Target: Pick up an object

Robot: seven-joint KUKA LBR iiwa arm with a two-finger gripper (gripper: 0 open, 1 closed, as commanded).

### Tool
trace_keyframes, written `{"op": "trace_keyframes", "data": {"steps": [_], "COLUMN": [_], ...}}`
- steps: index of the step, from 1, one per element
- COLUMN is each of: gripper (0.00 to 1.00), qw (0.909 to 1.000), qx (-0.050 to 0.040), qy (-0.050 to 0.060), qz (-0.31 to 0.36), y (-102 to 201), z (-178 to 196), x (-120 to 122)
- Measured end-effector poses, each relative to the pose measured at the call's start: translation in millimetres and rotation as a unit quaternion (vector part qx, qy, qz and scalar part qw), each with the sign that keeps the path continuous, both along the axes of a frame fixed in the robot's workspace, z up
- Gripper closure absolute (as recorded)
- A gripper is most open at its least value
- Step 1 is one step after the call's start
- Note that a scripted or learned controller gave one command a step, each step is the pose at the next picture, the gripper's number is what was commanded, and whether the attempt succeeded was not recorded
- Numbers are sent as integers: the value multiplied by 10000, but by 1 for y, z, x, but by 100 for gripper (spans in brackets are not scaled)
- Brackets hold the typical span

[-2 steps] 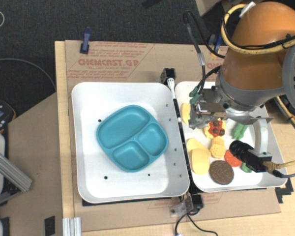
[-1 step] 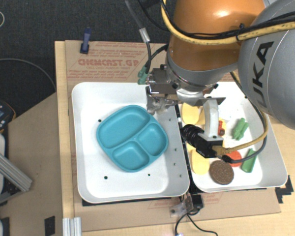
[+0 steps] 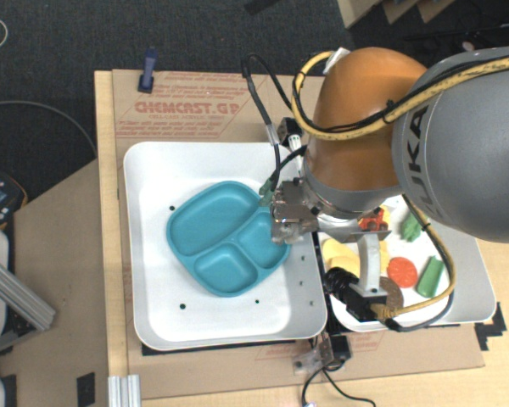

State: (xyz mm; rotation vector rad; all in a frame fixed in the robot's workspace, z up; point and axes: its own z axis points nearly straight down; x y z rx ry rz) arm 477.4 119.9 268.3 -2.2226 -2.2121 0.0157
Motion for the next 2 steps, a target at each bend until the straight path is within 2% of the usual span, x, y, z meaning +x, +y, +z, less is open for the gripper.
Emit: {"op": "trace_keyframes", "data": {"steps": [1,2], "gripper": [100,100], "qw": [9999,9998], "qx": [28,42], "qy": [-84,-169], "qz": [51,14], "y": [55,16], "z": [56,234], "x": [2,31]}}
